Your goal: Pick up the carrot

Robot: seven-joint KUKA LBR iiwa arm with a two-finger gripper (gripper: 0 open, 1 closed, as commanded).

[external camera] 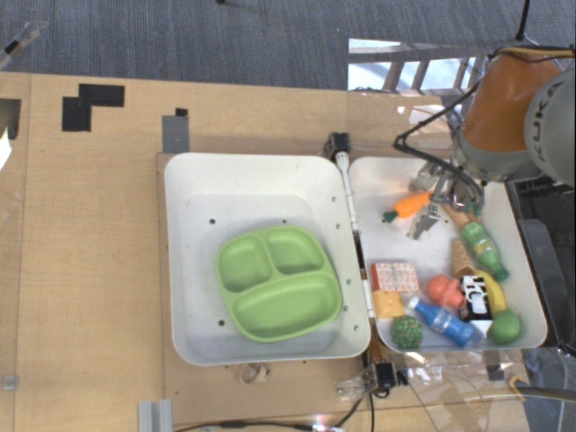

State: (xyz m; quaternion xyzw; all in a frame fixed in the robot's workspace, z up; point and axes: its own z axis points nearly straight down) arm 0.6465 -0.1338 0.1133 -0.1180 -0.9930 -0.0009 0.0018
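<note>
The carrot (409, 205), orange with a small green tip pointing left, lies in the upper part of the right bin (373, 183). My gripper (422, 205) comes down from the right, under the orange-banded wrist (504, 106). Its two metal fingers (420, 184) stand apart, one on the far side and one on the near side of the carrot's thick end. The gap between them is wider than the carrot, and I cannot tell whether they touch it. The carrot seems to rest on the bin floor.
The right bin's lower half holds a green bottle (481, 246), a red toy (441, 288), a blue bottle (445, 322), a green ball (407, 331), a cracker box (394, 277) and a lime (506, 325). The left bin (193, 205) holds a green divided plate (279, 282).
</note>
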